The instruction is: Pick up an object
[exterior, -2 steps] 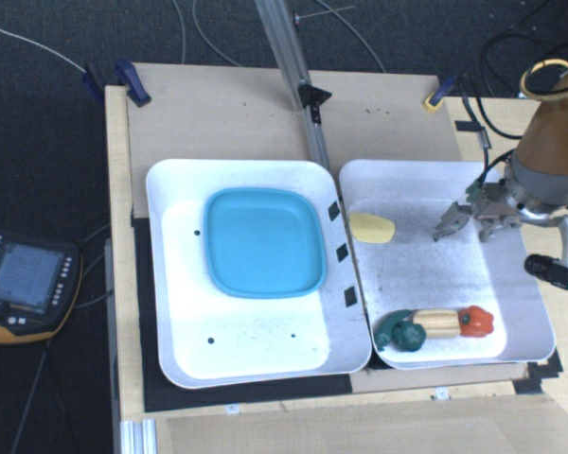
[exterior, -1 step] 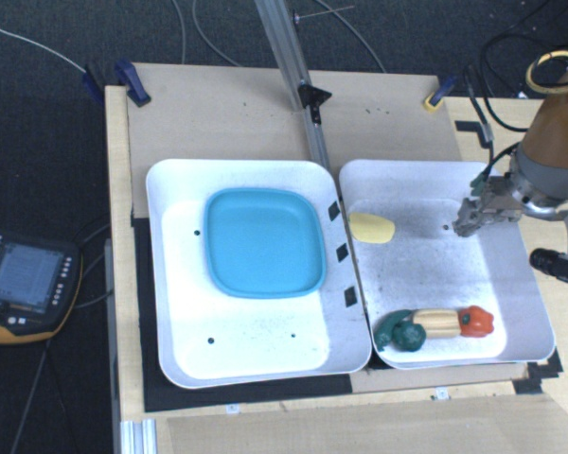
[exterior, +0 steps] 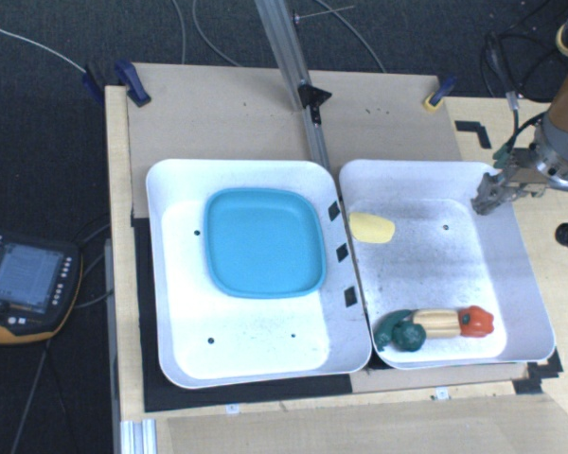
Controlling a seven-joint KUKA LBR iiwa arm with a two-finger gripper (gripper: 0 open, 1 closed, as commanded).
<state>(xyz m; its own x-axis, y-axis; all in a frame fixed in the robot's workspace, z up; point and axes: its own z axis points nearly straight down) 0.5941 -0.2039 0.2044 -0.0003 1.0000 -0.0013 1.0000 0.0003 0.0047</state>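
We see the gripper (exterior: 489, 197) at the right bin's (exterior: 426, 253) rim – jaw state unclear – yellow piece (exterior: 371, 227) lies leftward

My arm enters at the right edge of the frame, wrist angled down-left. My end effector (exterior: 486, 197) hangs at the upper right, its grey tip pointing downward.

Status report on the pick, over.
End effector at right bin's upper right rim, holding nothing. Yellow piece at bin's left edge; green, tan and red toy near front. Blue plate in left bin. Path clear.
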